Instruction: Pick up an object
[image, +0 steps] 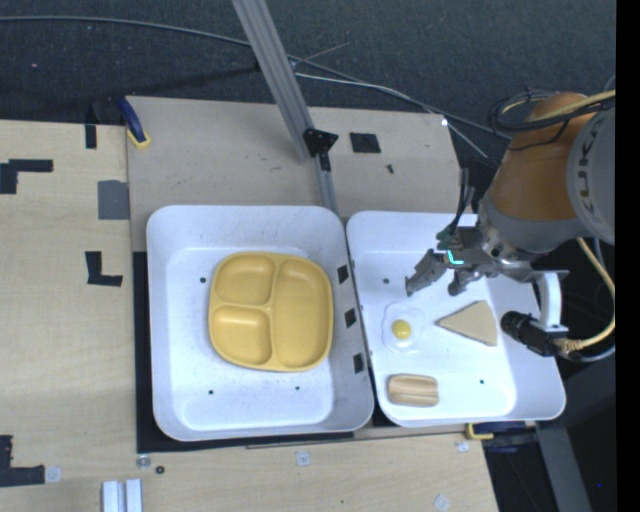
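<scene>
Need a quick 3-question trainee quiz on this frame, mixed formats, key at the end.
1. True or false: the yellow divided plate lies in the right bin.
2. Which item lies nearest the front rim of the right bin? A) fried egg B) bread roll C) sandwich wedge
3. Fill in: the end effector hangs over the ___ bin.

Key:
1. False; it lies in the left bin.
2. B.
3. Right; it is above the egg and the wedge, with nothing between its fingers.
</scene>
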